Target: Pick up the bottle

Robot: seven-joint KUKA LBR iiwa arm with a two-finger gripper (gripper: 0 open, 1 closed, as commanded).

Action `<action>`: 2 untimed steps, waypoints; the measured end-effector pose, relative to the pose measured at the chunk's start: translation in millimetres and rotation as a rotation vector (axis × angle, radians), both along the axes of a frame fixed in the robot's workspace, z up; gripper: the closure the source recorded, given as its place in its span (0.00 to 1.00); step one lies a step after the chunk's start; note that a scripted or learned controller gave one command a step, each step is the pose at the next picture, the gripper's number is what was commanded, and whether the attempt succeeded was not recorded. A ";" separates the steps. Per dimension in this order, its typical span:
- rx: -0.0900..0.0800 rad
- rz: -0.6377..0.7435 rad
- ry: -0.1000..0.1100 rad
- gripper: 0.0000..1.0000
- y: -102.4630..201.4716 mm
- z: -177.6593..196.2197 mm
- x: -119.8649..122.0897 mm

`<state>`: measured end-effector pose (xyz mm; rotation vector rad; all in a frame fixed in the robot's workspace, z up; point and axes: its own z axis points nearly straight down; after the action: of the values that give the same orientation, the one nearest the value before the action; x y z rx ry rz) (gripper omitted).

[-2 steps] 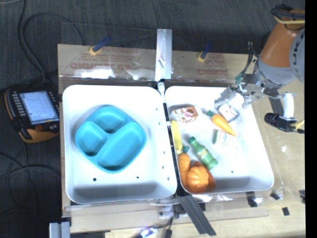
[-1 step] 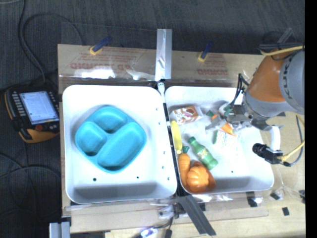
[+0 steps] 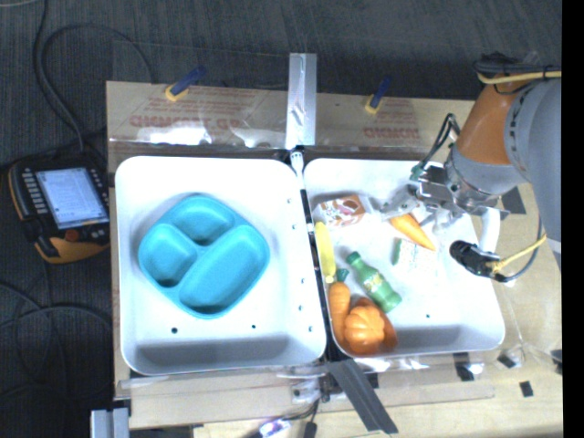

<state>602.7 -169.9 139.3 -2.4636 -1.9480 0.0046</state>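
The green bottle [image 3: 373, 283] lies down-left of the gripper [image 3: 422, 210], well apart, long axis diagonal (cap up-left). I cannot tell the gripper's state

1 fixed camera looks down slantwise on both bins [image 3: 128, 245].

green bottle [image 3: 373, 282] beside pumpkin [image 3: 366, 328], hand [image 3: 422, 210] apart

A robotics lab: bench with two white bins [image 3: 128, 245], teach pendant [image 3: 59, 208], floor cables [image 3: 55, 53].
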 end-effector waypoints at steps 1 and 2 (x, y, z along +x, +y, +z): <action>-0.009 0.088 -0.012 0.00 -13.2 -49.5 -10.7; 0.001 0.248 0.000 0.00 -32.1 23.6 -69.8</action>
<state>532.9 -201.9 162.9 -2.2037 -2.2375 0.0041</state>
